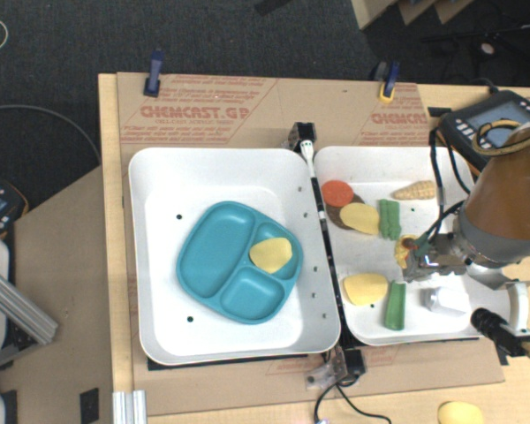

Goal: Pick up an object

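The surface (pixel 247 95) is covered with brown board, and two white bins are set on it side by side. In the left bin (pixel 159 237) a blue plate (pixel 221 263) with three parts is laid. A yellow piece (pixel 271 253) is seen in the plate's right part.

The grey arm (pixel 503 210) is reached in from the right, over the right bin (pixel 371 329). The gripper (pixel 421 259) is seen low over the middle of that bin. It cannot be told if it is spread or pressed together, and nothing is seen pinched in it.

In the right bin, small toy foods are spread out. A red round one (pixel 337 192) is placed near the top left, with a yellow one (pixel 360 218) just beside it. A green stick (pixel 389 218) is touching that yellow one. A tan cone (pixel 415 190) is seen near the top. Lower down, a yellow lump (pixel 366 288) and a second green stick (pixel 394 305) are laid side by side.
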`<move>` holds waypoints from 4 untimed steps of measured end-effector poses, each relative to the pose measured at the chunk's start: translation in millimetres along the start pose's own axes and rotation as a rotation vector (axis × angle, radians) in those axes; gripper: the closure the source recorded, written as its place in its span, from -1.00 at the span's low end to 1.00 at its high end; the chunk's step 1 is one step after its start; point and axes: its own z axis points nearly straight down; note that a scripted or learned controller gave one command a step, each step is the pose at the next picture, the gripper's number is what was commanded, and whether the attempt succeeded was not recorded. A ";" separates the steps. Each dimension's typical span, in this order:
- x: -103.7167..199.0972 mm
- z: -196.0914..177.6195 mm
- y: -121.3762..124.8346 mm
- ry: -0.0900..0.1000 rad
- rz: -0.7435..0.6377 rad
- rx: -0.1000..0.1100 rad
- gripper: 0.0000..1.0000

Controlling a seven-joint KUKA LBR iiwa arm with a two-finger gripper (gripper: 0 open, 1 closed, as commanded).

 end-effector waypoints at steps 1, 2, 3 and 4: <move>-42.3 56.9 1.6 0.004 -0.006 -0.002 1.00; -99.5 53.8 3.3 -0.001 -0.006 -0.009 1.00; 5.4 -53.9 3.8 0.004 -0.020 -0.015 1.00; 128.6 -147.7 1.8 0.008 -0.027 -0.017 1.00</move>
